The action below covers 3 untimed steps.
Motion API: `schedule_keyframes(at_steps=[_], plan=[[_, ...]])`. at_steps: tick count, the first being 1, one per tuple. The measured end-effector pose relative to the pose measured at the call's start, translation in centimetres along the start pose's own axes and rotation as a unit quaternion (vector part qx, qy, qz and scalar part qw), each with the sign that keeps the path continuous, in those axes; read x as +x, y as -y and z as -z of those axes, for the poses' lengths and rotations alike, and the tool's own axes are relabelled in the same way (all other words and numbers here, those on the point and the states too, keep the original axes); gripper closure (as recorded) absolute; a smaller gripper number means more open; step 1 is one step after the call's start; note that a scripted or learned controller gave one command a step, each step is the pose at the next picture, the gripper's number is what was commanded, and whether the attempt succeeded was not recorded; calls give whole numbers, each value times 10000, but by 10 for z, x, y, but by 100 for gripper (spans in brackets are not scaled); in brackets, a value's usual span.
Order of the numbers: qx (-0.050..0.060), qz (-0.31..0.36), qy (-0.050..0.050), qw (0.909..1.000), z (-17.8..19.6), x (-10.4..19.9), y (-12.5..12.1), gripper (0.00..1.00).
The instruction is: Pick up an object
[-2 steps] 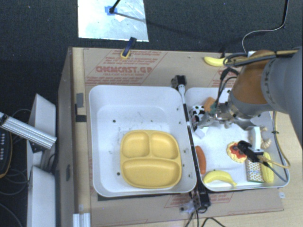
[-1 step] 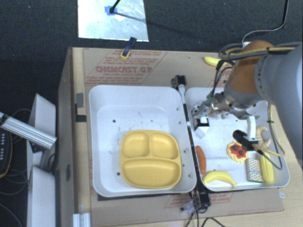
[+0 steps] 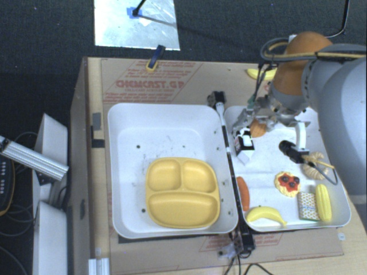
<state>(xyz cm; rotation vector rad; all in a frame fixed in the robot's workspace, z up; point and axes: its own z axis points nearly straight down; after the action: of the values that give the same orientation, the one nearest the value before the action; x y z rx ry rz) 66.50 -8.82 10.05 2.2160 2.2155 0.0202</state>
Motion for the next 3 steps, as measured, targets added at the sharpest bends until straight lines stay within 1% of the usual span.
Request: schedule_keyframes(at_steps=[1,2,3], plan=[[-23,20,6,10000,12,0,-2,100],[-18,20,5,10000,12,0,-1,0],[67,11,26,10000,-4,-52,29,0]])
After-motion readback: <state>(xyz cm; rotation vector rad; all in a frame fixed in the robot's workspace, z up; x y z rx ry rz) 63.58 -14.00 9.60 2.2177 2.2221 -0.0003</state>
